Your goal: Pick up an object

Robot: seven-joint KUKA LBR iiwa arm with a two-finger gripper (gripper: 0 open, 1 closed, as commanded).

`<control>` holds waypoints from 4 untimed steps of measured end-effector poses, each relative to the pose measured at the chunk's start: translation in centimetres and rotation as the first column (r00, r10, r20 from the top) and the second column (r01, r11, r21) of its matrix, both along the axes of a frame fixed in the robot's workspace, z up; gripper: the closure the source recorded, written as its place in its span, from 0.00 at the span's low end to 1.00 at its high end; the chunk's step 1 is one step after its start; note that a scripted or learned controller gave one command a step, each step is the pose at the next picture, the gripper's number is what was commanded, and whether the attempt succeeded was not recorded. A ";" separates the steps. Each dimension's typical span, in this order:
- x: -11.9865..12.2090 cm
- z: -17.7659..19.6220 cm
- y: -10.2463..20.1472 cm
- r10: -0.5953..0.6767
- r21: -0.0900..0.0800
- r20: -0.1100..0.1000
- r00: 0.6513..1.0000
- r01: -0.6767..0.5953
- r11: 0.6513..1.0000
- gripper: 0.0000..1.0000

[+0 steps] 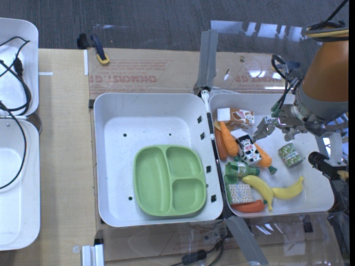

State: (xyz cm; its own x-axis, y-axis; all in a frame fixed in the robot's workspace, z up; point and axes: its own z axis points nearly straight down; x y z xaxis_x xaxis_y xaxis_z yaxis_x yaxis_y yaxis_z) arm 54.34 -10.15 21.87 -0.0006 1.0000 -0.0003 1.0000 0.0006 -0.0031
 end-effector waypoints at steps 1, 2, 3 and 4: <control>-1.7 -11.5 -0.3 -0.091 0.000 -0.001 0.996 0.091 0.996 0.00; -1.7 -10.6 -0.4 -0.094 0.000 -0.002 0.996 0.094 0.996 1.00; -1.7 -10.6 -0.4 -0.094 0.000 -0.002 0.996 0.094 0.996 0.00; 3.6 -12.8 -1.4 -0.182 -0.001 0.002 0.983 0.182 0.983 0.00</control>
